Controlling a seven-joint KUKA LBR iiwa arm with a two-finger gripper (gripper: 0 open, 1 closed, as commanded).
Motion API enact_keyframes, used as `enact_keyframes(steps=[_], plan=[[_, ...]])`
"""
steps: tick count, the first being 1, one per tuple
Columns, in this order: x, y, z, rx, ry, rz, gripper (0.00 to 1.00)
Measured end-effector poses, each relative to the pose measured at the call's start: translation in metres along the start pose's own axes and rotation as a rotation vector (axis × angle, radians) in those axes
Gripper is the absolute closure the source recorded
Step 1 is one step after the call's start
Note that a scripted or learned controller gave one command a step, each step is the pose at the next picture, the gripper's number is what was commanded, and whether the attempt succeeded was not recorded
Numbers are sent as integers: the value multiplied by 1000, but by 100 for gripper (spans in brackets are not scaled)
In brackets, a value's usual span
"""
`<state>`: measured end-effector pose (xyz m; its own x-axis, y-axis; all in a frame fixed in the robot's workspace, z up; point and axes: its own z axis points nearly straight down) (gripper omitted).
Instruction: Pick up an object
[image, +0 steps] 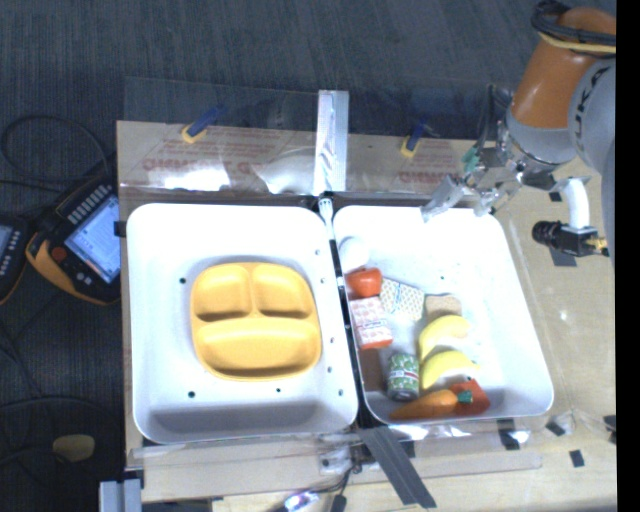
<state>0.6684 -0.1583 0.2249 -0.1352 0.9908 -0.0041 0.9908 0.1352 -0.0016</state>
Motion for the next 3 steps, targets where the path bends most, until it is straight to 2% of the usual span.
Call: enact_keyframes(steps=[1, 2, 3], plan=[[-15, -63, 123, -11, -1, -163, 0], [12, -131, 129, -26, -8, -185, 0], [53, -39, 129, -25, -4, -30, 0]])
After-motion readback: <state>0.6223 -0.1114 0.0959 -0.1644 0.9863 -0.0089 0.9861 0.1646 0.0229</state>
